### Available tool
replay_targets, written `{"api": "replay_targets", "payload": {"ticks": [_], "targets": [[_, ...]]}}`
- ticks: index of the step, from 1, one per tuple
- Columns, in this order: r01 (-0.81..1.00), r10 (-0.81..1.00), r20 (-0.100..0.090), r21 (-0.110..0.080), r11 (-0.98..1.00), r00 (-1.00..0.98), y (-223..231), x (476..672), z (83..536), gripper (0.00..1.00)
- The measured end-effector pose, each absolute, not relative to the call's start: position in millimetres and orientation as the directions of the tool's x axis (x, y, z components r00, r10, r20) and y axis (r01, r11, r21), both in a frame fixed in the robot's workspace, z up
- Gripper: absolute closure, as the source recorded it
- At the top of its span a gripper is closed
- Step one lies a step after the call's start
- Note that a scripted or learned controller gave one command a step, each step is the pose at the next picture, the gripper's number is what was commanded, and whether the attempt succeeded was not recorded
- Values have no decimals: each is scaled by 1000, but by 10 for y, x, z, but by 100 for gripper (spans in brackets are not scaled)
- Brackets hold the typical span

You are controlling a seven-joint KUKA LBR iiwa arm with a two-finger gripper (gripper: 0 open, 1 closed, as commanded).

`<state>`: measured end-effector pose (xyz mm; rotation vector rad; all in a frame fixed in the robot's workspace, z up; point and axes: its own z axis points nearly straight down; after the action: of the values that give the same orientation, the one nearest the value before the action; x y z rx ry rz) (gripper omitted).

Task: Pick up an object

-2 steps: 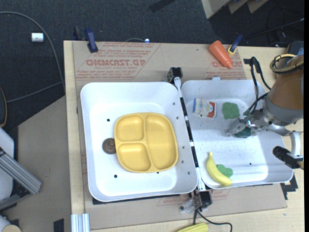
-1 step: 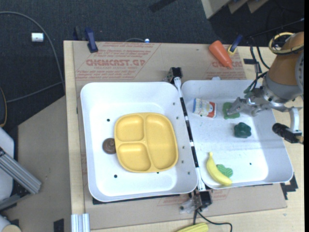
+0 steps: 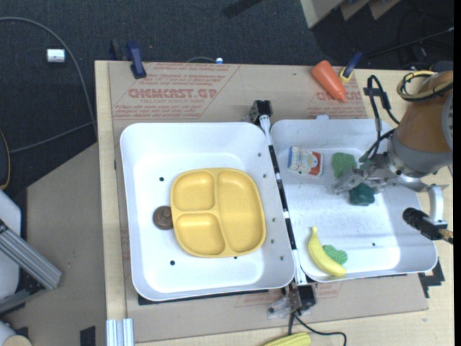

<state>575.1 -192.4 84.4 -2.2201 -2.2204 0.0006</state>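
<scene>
My gripper [image 3: 354, 182] is low over the upper middle of the right bin [image 3: 403, 254], reaching in from the right. Just below its tip lies a dark green object [image 3: 364, 196], touching or nearly touching it. A lighter green object [image 3: 343, 163] lies just up and left of the tip. A small white carton with red and blue print [image 3: 305, 160] lies further left. At the bin's lower left, a yellow banana [image 3: 323, 252] rests against a small green piece [image 3: 336, 252].
The left bin [image 3: 144, 164] holds a yellow divided plate [image 3: 217, 212] with a small brown round thing [image 3: 163, 217] at its left edge. An orange carrot-like object [image 3: 329, 81] and a blue clamp [image 3: 135, 60] sit on the bench behind the bins.
</scene>
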Motion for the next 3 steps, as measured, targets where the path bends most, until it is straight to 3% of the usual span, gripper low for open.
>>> {"api": "replay_targets", "payload": {"ticks": [1,2,3], "targets": [[1000,1000,0,1,0,0,-1926,5757,946,100],[1000,1000,0,1,0,0,-1925,5756,945,0],[1000,1000,1,-2,-1,1,-1892,5151,841,0]]}}
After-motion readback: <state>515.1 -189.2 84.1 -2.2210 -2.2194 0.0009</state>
